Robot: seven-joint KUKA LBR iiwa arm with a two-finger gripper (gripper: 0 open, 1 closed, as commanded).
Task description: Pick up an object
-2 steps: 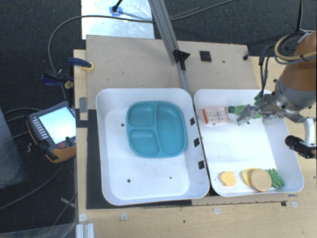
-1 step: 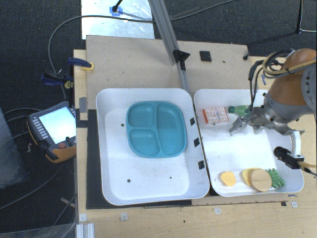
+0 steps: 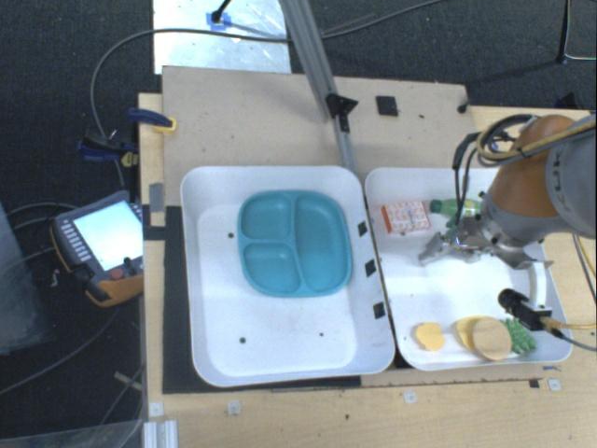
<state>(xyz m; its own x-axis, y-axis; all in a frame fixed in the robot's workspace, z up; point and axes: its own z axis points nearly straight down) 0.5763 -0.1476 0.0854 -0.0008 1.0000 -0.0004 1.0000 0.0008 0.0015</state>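
The counter [image 3: 252, 110] carried two shallow white bins side by side. The reference item for this record was a small red-and-white patterned card [image 3: 405, 217], which lay flat on the floor of the right bin [image 3: 466, 278].

The arm [image 3: 522, 185], grey with an orange band, reached in from the view's right of the card. The jaws were down inside the same bin, just nearer the camera than the card and slightly to its right. They were close to the card, but contact with it could not be confirmed. Whether the jaws were released or clenched could not be told from this angle.

The card was the pick-up candidate nearest the jaws and rested on the bin floor. A small green item [image 3: 450, 208] sat just to the right of the card, level with it and partly covered by the wrist; its identity was not determined.

Well apart from the card, toward the camera, three more items lay in a row. A small yellow disc [image 3: 429, 336] came first, almost straight below the card in the view. A larger tan round piece [image 3: 487, 337] lay further right. A green leafy piece [image 3: 522, 337] lay against the tan piece's far side.

To the left of the card, across the shared walls, the left bin [image 3: 280, 329] held a teal three-compartment plate [image 3: 294, 243], lying flat. Beyond the card, away from the camera, a small black square [image 3: 387, 105] lay on the bare counter
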